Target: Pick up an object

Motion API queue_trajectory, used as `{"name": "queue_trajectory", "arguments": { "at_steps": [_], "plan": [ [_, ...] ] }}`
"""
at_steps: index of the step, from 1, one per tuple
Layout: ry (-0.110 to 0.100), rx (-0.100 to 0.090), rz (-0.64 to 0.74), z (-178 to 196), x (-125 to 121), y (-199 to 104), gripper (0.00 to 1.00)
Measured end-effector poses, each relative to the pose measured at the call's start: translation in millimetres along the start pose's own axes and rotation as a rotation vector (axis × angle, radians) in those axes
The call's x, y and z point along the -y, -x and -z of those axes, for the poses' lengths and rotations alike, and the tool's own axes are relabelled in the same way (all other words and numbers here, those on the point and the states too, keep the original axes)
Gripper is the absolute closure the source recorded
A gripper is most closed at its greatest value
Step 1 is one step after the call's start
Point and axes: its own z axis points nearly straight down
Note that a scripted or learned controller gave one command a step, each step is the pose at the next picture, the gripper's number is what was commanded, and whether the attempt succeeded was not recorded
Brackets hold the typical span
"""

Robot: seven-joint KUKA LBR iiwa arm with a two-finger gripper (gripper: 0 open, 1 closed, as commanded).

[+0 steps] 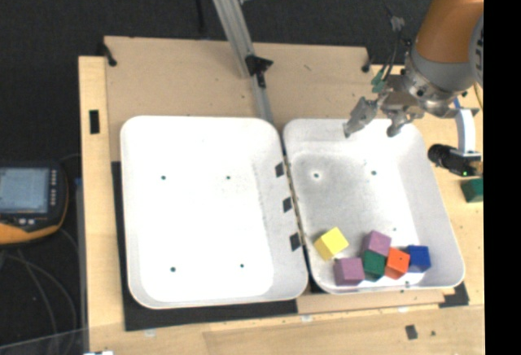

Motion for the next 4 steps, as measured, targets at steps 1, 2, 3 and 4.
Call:
{"name": "queue_trajectory", "arguments": {
  "at_steps": [1,2,3,4],
  "plan": [
    [-0.005,-0.001,0.001,-155.4,-37.0,-34.8,0.00],
    [0.000,0.000,0.000,-150.4,-38.0,-34.1,0.00],
    [0.008,-0.002,0.003,-61.5,-16.8,-70.9,0.00],
    [0.000,-0.002,-0.001,-66.8,-15.1,-69.5,0.00]
  ]
}}
